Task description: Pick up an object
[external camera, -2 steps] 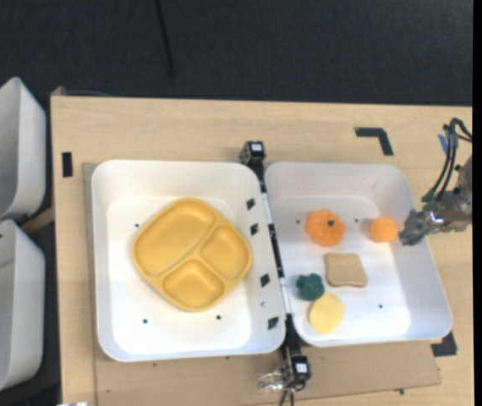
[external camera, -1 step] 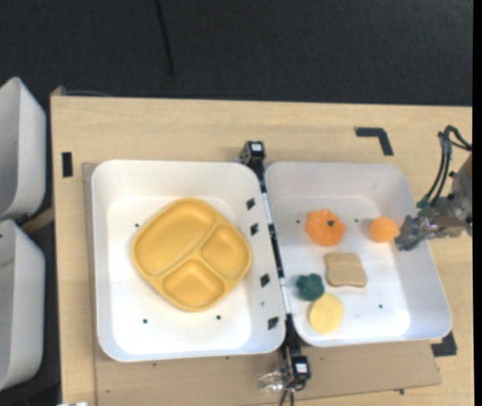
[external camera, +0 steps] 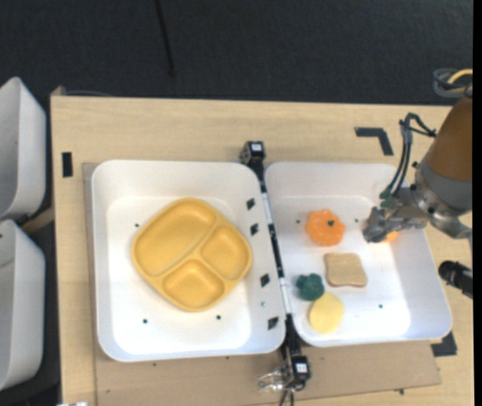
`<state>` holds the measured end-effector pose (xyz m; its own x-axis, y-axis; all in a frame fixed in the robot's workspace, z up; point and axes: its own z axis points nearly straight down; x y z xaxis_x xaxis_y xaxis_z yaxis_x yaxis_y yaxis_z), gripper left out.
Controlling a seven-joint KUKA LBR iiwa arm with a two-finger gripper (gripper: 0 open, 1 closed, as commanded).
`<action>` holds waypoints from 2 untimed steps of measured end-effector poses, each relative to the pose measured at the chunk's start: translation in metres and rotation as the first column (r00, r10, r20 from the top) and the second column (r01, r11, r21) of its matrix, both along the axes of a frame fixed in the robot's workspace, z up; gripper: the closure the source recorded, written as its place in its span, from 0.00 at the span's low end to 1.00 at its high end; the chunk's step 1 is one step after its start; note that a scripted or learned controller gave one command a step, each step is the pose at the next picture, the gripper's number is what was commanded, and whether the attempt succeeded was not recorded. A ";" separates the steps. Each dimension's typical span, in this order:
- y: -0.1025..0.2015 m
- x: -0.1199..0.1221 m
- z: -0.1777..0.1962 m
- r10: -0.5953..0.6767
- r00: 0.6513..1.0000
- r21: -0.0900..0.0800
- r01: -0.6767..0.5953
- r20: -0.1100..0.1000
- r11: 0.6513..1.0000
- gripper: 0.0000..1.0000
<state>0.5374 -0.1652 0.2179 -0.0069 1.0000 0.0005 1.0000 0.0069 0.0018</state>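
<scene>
Here, nearest to the camera in the right white shallow bin (external camera: 419, 311), a pale yellow rounded toy like a lemon (external camera: 326, 313) lies close to the front wall. Just beside it, toward the divider between the bins, sits a small dark green lumpy toy (external camera: 310, 287); the two look almost touching. A little farther back and to the right lies a flat tan piece shaped like a slice of bread (external camera: 346, 271), near the yellow toy but apart from it. Farther again stands an orange round toy like a small pumpkin with a green stem (external camera: 325, 227), well clear of the bread slice.

The pincer (external camera: 381, 229) of the grey arm with the orange band (external camera: 454, 155) is low over the same bin, to the right of the orange pumpkin toy and at about the same depth, with a bare strip of bin floor between them. A small orange thing (external camera: 391, 236) shows right at the tip of the pincer, but I cannot tell what it is or if it is gripped. If the pincer is wide or narrow I also cannot tell.

In the left white bin (external camera: 106, 311) lies a yellow plastic tray with three compartments (external camera: 192, 254), turned at a slant. Both bins rest on the light wooden desk (external camera: 72, 125).
</scene>
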 end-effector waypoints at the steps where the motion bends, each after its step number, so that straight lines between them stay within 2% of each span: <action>1: 0.054 0.008 0.014 0.001 1.000 0.001 -0.001 0.002 1.000 1.00; 2: 0.108 0.011 0.023 0.001 1.000 0.001 -0.001 0.001 1.000 1.00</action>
<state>0.5483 -0.0572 0.2411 -0.0084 1.0000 0.0018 1.0000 0.0084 0.0031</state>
